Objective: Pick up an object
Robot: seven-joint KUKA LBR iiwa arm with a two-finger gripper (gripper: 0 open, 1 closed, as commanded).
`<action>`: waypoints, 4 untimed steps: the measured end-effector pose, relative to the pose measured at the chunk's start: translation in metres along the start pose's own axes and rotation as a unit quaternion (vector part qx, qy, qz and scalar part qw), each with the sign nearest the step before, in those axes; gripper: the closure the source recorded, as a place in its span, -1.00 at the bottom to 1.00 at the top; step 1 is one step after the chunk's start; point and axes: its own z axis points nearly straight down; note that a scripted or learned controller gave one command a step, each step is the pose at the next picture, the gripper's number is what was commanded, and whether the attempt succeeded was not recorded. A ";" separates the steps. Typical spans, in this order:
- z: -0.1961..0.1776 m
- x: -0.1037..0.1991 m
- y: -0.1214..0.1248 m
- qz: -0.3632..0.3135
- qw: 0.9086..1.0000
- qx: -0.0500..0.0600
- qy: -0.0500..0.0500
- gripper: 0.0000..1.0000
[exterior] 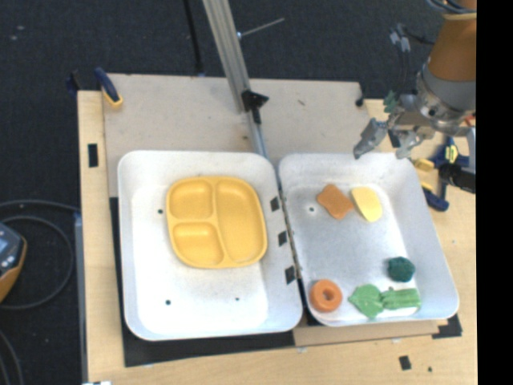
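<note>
Camera view: the gripper [383, 140] hangs over the far edge of the right bin [421, 184], near that bin's twelve-to-one o'clock rim, carried by the grey arm with its orange band entering from the upper right. Its fingers stand apart, with nothing between them; one finger [367, 144] points down and to the left toward the bin floor. No object is held. The nearest candidates lie at about seven o'clock from the fingertips: an orange-brown block [335, 201] and, just beside it on its three o'clock side, a yellow piece [368, 204]. The two are close, possibly touching; this cannot be settled. The yellow piece's long axis runs roughly from eleven to five o'clock. Well apart from these, toward the bin's near edge, sit a dark green ball [401, 269], a green flat toy [383, 300] and an orange ring [326, 295]. The left bin [140, 215] holds a yellow divided plate [216, 221], far from the gripper at its eight o'clock. Judgement: the coming move turns on a short travel toward seven o'clock and downward to reach the yellow piece or the block; their closeness risks a fouled closure.
</note>
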 end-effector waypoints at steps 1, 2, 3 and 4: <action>0.063 0.001 0.002 0.000 1.000 0.003 -0.001 -1.00; 0.120 0.007 -0.005 0.001 1.000 0.003 0.000 -1.00; 0.172 0.006 -0.005 0.002 1.000 0.002 -0.001 -1.00; 0.157 0.005 -0.003 0.003 1.000 -0.002 -0.001 1.00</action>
